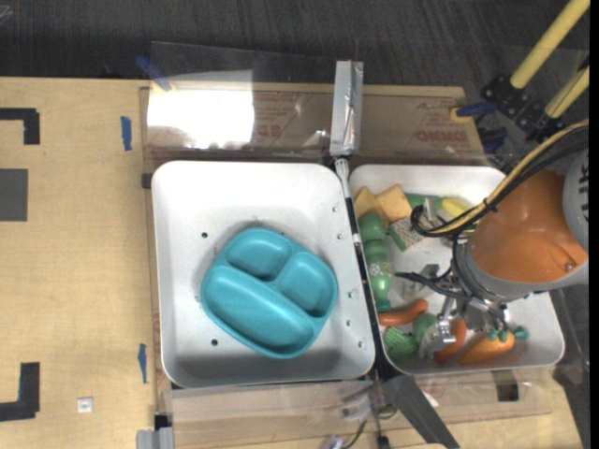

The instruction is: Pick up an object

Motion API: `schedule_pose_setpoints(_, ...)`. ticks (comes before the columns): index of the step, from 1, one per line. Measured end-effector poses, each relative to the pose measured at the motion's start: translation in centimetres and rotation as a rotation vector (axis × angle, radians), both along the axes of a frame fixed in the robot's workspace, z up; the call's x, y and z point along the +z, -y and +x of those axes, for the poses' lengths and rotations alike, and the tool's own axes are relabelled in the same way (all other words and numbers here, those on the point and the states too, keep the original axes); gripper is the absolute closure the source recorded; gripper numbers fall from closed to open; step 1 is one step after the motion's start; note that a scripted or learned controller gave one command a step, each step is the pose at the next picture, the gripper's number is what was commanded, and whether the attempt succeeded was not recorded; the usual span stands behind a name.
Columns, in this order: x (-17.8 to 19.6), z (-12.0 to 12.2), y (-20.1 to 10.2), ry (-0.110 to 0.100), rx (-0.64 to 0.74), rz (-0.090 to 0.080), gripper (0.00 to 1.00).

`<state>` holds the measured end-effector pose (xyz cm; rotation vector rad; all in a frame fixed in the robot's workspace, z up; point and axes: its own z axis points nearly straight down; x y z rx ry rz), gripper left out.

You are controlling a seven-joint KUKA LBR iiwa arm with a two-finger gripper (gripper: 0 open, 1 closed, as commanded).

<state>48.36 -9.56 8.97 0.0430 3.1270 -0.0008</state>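
The right bin (pixel 468 174) holds a heap of toy food: a yellow wedge (pixel 388 201), green pieces (pixel 372 230), an orange-red sausage shape (pixel 404 314), a carrot (pixel 487 347) and a green round piece (pixel 401 342). My gripper (pixel 456 324) reaches down into the front of this heap, under the orange wrist band (pixel 524 237). Its tips sit among the carrot and red pieces, where the clutter hides them.
The left bin (pixel 178 195) holds a teal divided plate (pixel 270 291). A metal divider post (pixel 345 110) stands behind the seam between the bins. Black and yellow cables (pixel 487 204) arc over the right bin. Cardboard bench lies to the left.
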Motion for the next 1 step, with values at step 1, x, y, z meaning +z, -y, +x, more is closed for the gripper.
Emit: schedule_pose_setpoints(1, 2.1, 0.77, 2.92, -0.007, 0.239, -0.002, 0.0)
